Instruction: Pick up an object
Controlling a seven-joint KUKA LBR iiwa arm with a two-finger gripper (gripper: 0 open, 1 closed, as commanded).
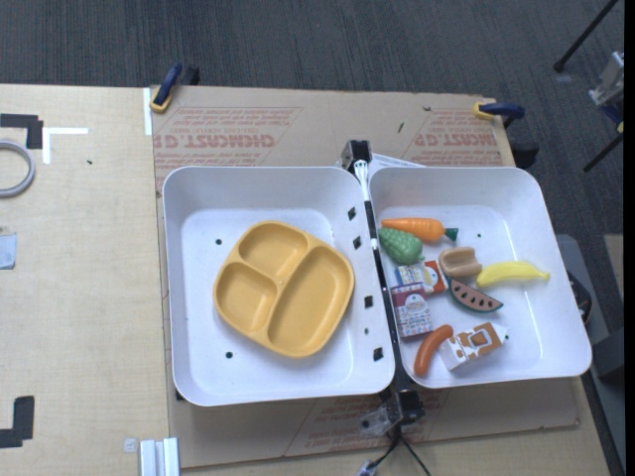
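Surface [79, 296]: pale wood-coloured top, with a brown cardboard sheet [258, 132] laid under both bins; printed lettering on the cardboard reads upside down.
Room: dark grey carpet floor [298, 18] beyond the far edge and along the right.
Clamps: a blue and yellow clamp [167, 85] at the far-left corner of the cardboard, another clamp [499, 112] at the far-right corner.
Left bin [189, 345]: white, shallow, holding a yellow divided plate [284, 288] with three compartments, lying flat near the middle.
Right bin [556, 335]: white, touching the left bin along a row of black clips.
Objects in right bin: an orange carrot [415, 228] on the far side, a green vegetable [401, 247] just beside it, a small bun [460, 261], a yellow banana [512, 274] to the right, a watermelon slice [474, 297], a printed carton [410, 305], a red sausage [432, 349] and a small white and orange box [473, 345] on the near side.
Crowding: the items lie close together, several touching, in the left half of the right bin.
Tape marks: black tape pieces [20, 127] on the far left of the surface.
End effector: its state cannot be told.
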